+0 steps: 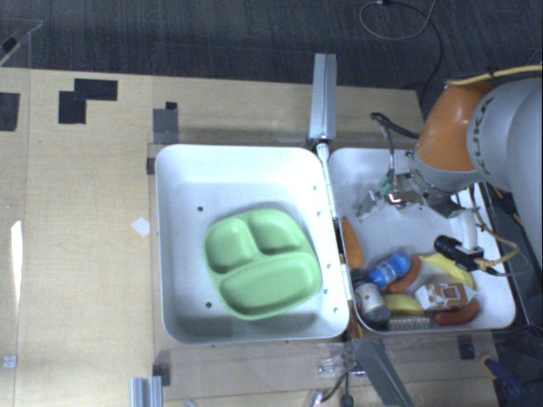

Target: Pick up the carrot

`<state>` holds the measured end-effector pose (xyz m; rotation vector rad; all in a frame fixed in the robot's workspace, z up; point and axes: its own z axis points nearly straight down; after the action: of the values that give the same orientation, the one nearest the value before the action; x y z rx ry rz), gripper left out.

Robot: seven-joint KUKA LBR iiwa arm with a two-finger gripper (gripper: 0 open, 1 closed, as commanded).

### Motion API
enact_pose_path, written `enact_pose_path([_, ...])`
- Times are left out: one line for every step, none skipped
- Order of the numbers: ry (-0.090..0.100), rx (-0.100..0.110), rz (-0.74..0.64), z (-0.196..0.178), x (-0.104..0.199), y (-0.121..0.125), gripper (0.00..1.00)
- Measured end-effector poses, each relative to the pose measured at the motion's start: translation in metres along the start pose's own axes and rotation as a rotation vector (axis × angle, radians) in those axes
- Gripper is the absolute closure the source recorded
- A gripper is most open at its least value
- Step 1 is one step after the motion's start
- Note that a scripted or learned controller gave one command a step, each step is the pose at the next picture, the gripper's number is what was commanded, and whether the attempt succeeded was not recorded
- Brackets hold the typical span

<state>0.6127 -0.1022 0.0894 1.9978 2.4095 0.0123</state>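
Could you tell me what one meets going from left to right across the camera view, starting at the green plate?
Green divided plate → carrot against the right bin's left wall → blue bottle → banana.

Bench [76,227]: pale wood-look, matt. Bins [178,312]: smooth white plastic, slight sheen. Green tray [263,261]: matt plastic. Divider rail [323,91] at 12 o'clock: brushed metal. Arm's orange band [445,130]: glossy.
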Motion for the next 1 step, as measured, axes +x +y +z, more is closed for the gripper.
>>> enact_pose_path([0.002,-0.006,-0.003,-0.0124,0.0014,0.0028,1.0])
